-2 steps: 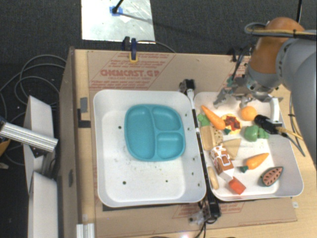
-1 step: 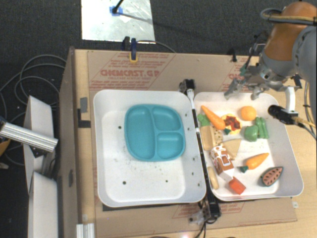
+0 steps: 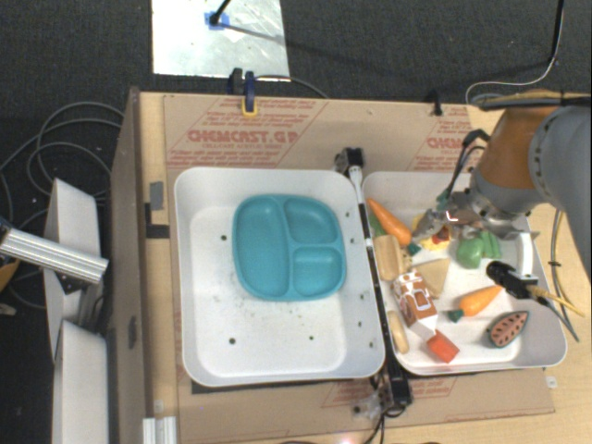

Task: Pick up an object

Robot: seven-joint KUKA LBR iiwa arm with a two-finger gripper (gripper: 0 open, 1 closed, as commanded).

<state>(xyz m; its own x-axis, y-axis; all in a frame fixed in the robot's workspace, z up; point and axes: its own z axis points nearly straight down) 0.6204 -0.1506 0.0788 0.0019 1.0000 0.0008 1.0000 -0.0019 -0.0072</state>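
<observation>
Grey arm with orange band reaches from right into right shallow white bin [image 3: 555, 345]. Gripper [image 3: 455, 218] low over toy clutter, just beside green rounded toy [image 3: 475, 250] and upper orange plastic carrot [image 3: 388, 221]. Teal sectioned plate [image 3: 288, 247] lies in left white bin [image 3: 199, 340].

Bench [image 3: 277, 123] — two white bins [image 3: 208, 340] side by side.
</observation>
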